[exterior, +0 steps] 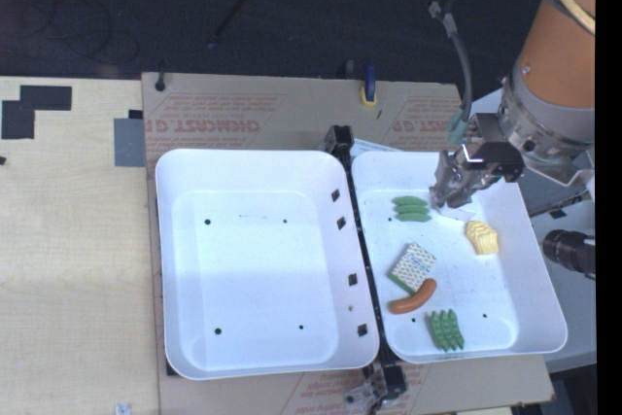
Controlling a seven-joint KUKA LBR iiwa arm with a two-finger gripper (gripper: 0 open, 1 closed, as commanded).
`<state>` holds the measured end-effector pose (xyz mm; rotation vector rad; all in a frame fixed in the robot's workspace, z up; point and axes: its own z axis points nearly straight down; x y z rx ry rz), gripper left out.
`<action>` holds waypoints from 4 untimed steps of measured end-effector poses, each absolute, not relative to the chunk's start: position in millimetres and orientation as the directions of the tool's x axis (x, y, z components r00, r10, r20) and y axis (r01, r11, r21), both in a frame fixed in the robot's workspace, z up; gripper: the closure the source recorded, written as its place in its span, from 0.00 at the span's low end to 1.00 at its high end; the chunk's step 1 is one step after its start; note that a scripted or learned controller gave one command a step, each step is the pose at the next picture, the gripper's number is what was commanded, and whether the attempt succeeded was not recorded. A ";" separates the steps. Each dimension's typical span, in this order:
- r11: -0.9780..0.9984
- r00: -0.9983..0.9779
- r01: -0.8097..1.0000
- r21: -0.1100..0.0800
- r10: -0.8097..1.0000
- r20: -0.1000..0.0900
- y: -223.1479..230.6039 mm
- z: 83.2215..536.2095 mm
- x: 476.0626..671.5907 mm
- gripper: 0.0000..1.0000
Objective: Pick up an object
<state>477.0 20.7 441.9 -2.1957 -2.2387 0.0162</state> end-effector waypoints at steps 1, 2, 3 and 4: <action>-0.003 0.003 1.000 -0.022 1.000 -0.001 -8.4 239.7 472.2 1.00; 0.003 -0.003 1.000 0.009 1.000 0.002 16.7 355.4 477.0 1.00; 0.004 -0.004 1.000 0.010 1.000 0.001 46.1 456.3 476.7 1.00; 0.007 -0.007 1.000 -0.005 1.000 -0.002 46.5 459.8 476.2 1.00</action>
